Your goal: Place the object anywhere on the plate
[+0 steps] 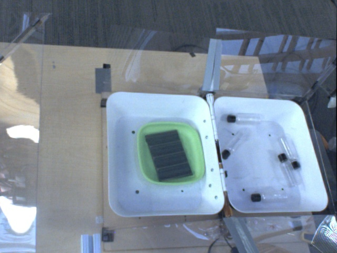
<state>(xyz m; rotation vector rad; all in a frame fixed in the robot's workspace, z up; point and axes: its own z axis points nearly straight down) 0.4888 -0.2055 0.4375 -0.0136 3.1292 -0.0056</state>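
Two shallow white bins are seen side by side on the pale wooden bench (63, 141) in the camera view, their inner rims touching along the middle.

The left bin (113, 157) is occupied by a green plate (143, 157) with rounded corners, set near the bin's centre. A dark grey ridged block (168, 155) is found lying flat on the plate, wholly within its raised rim and turned at a slight angle to the bin's sides. Green margin is left visible around the block on every side.

Five clear tubes with black caps are scattered over the floor of the right bin (310, 157). One tube (245, 118) is laid near the far wall, one (231, 145) close to the inner wall, two (288, 161) close together toward the outer side, and one (266, 197) near the front wall. All are kept well apart from the plate.

A grey metal bar (212, 67) is seen running away from the junction of the bins, and a small grey bracket (103, 79) is fixed to the bench beyond the left bin's far corner.
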